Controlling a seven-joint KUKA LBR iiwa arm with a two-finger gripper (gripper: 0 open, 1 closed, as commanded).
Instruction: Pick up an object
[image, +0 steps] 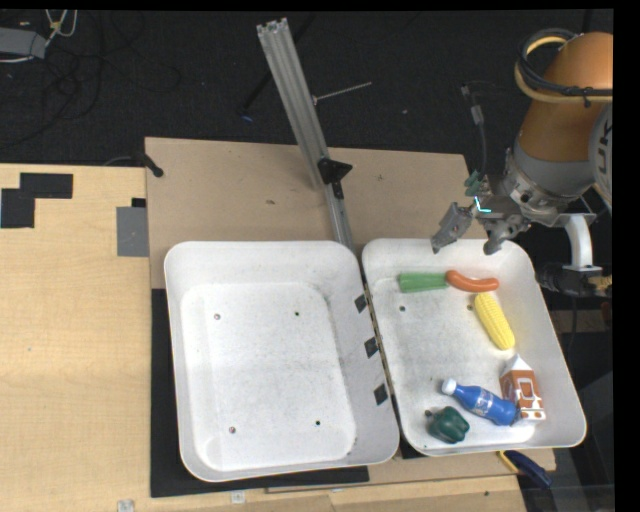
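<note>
The objects for picking all lie in the right bin (560, 345). Nearest the far rim is an orange hot dog (472, 281), lying crosswise, with a green block (422, 283) just to its left, almost end to end with it. Below the hot dog, near the bin's right wall, a yellow corn cob (494, 319) lies at a slant, its upper end close to the hot dog's right end. Toward the near rim, a blue bottle with a white cap (480, 400) lies on its side, cap pointing up-left. Just beside its lower end, on the right, sits a small brown-and-white carton (524, 392), and to the bottle's lower left is a dark green pepper-like toy (447, 426).

The gripper (474, 234) hangs over the far rim of the right bin, above and apart from the hot dog and the green block. Its two dark fingers (447, 229) are spread wide with nothing between them. The grey wrist and orange band of the arm (562, 100) rise from it toward the upper right.

The left bin (185, 300) sits alongside, its right rim touching the right bin's left rim, where small black clips show along the seam. Behind the bins a metal rail (300, 120) slants across the brown board (230, 190).
</note>
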